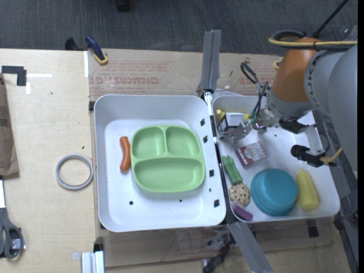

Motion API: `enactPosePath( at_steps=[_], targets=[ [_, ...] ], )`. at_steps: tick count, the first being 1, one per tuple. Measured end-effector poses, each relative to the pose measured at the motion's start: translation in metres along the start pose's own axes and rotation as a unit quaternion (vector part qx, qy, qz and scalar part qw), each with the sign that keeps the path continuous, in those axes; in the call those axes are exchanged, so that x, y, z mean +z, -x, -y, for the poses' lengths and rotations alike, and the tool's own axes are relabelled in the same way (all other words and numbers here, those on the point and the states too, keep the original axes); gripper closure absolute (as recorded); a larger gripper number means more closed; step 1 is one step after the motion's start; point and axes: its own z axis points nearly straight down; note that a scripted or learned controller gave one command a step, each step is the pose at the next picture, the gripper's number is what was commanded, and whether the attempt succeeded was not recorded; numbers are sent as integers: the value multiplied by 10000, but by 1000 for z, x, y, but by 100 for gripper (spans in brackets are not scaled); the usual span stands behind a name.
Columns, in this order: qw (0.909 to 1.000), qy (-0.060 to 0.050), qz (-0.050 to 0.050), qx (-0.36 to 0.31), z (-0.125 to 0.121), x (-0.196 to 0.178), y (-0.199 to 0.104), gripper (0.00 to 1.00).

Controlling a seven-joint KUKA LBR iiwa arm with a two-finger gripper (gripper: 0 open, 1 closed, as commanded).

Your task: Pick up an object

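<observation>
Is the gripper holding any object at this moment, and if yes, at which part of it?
It cannot be told: the gripper is low in the right bin, and nothing shows between its tips.

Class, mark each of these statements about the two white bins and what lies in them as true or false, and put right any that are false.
1. The green divided plate lies in the left bin. True.
2. The orange sausage lies inside one of the plate's compartments. False: it lies on the bin floor, left of the plate.
3. The blue bowl is in the right bin. True.
4. The yellow bottle lies left of the blue bowl. False: it lies to the bowl's right.
5. The gripper is over the left bin. False: it is over the right bin's far end.
</observation>
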Motion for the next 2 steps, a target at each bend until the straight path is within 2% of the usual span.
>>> enactPosePath(
  at_steps=[1, 2],
  targets=[
    [9999, -6, -4, 145, 46, 0, -10, 0],
    [9999, -3, -2, 148, 46, -9, -9, 100]
  ],
)
